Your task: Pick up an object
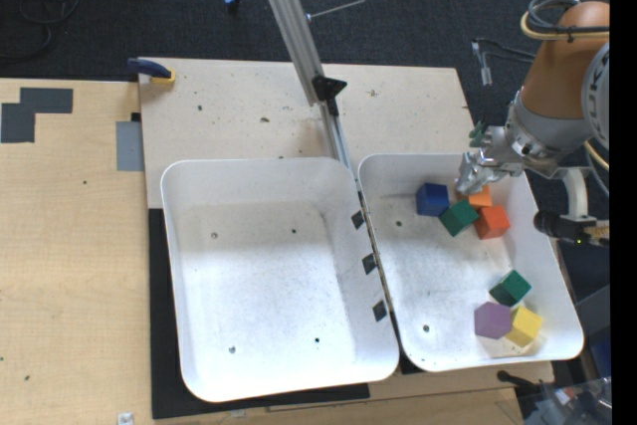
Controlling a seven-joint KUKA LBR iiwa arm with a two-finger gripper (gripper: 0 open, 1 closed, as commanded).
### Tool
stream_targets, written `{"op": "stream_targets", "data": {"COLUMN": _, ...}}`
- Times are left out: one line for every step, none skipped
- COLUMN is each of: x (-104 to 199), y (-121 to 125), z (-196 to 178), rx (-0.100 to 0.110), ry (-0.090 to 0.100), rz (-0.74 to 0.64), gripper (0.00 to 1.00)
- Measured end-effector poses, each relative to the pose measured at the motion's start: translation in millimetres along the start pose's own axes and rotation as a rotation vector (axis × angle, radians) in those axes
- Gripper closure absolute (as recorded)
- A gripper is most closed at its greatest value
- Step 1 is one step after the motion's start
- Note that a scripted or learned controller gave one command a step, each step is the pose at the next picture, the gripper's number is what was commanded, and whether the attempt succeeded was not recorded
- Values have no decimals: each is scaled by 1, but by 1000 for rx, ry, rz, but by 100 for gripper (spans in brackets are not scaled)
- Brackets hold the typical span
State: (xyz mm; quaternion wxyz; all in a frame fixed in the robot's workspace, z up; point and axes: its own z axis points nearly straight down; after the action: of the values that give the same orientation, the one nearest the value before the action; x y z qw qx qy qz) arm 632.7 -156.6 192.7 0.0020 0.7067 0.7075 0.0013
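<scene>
Six blocks lie in my right bin [557, 294]: one blue block [432, 199], two green blocks [458, 217] [511, 288], one orange block [492, 221], one purple block [492, 320] and one yellow block [526, 324]. Blue, one green and orange cluster at the far end; the rest sit near the front corner. My gripper [476, 176] hangs low over that far cluster, just beside the orange block; how it stands I cannot tell. My arm [557, 95] reaches in from the right. The left bin [189, 314] shares the surface [70, 244].
</scene>
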Motion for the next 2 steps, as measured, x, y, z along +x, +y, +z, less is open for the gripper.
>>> {"op": "stream_targets", "data": {"x": -1, "y": 1, "z": -41, "rx": 1, "ry": 0, "rz": -1, "gripper": 100}}
{"op": "stream_targets", "data": {"x": -3, "y": 2, "z": -94, "rx": 0, "ry": 0, "rz": -3, "gripper": 100}}
